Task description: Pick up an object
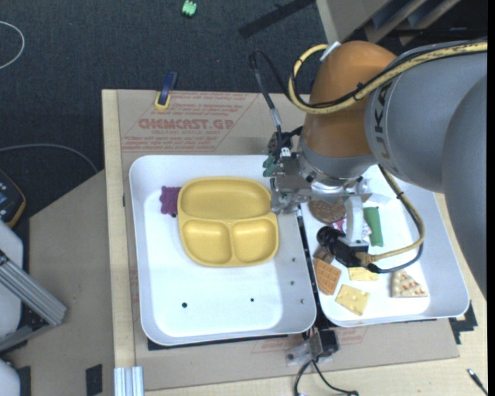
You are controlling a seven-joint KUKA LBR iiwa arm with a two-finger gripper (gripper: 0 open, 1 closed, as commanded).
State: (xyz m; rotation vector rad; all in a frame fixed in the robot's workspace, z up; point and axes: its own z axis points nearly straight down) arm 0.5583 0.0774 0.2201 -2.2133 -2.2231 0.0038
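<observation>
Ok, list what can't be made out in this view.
Camera view:
- purple object: right side hidden behind the yellow plate, so its kind is unclear.
- brown round piece: top covered by the arm.
- right bin: far corner hidden under the arm.
- small green thing on the floor: too small to identify.

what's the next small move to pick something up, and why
Probably shift a little toward the right bin and descend over the brown cookie: the gripper sits above the divide between bins, beside the yellow plate, and the cookie lies closest.
</observation>
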